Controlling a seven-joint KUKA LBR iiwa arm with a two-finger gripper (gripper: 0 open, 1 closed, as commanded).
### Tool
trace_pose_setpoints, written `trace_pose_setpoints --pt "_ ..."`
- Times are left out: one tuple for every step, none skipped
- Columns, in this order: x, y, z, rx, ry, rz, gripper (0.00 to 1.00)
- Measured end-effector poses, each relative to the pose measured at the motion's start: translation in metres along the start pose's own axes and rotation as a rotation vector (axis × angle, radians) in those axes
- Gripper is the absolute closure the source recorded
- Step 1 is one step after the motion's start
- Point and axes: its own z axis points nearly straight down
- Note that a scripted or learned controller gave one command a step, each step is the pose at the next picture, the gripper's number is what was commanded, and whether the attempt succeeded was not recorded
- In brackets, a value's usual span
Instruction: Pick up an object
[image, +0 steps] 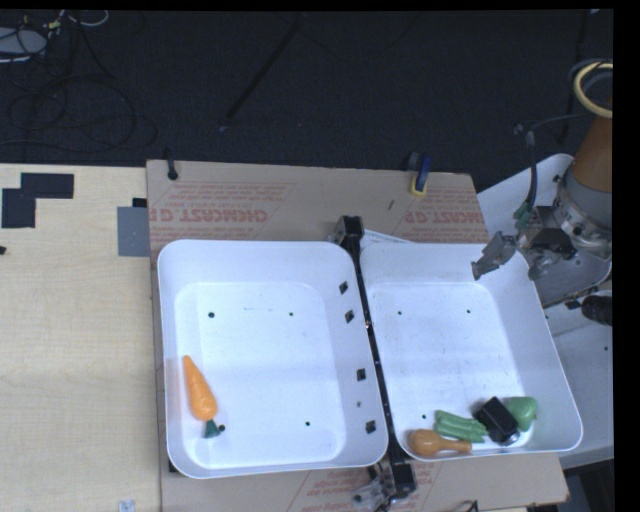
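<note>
Camera view, claw: the claw (512, 250) hangs over the upper right rim of the right bin (560, 385), nothing gripped that I can see; how far it stands open I cannot tell from here
Camera view, nearest things: a cluster sits in the right bin's lower right corner, well below the claw, namely a green pod (460, 427), a black block (497, 420) leaning over it, a green lump (522, 408) touching the block, and an orange gourd (438, 443) just beside the pod
Long axes: pod and gourd both lie roughly left to right
Farther thing: a carrot (199, 389) lies in the left bin (165, 330), nearly upright in the view, well apart from everything
In the way: the crowding in that corner and the bin wall look to me like the main bother
</note>
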Motion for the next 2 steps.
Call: trace_pose_setpoints --pt "0.038 0.048 0.149 0.011 0.004 -0.002 0.00" --pt "0.051 0.051 0.045 -0.009 -0.001 -0.001 0.00"
